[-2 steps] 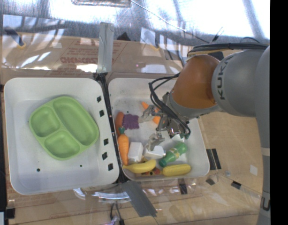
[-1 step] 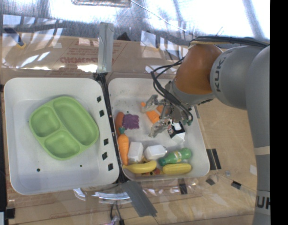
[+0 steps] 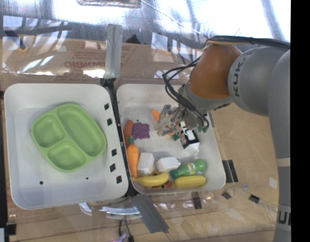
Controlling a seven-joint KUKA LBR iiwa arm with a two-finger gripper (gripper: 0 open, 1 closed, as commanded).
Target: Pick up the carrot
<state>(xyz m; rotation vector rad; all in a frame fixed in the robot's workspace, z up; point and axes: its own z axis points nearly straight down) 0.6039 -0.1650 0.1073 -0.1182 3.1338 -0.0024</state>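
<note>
An orange carrot [image 3: 133, 159] with a green top lies along the left wall of the right bin [image 3: 211, 150], pointing toward the front. My gripper [image 3: 168, 124] hangs over the middle of that bin, to the right of the carrot and farther back, apart from it. Its fingers point left and down among small items. A small orange piece [image 3: 155, 115] lies just left of the fingers.
The right bin also holds a purple grape bunch [image 3: 141, 130], a reddish sausage [image 3: 128, 128], two white blocks [image 3: 146, 163], a banana [image 3: 152, 180], a green bottle [image 3: 189, 168] and a yellow item [image 3: 190, 181]. A green divided plate [image 3: 69, 136] sits in the left bin [image 3: 23, 185].
</note>
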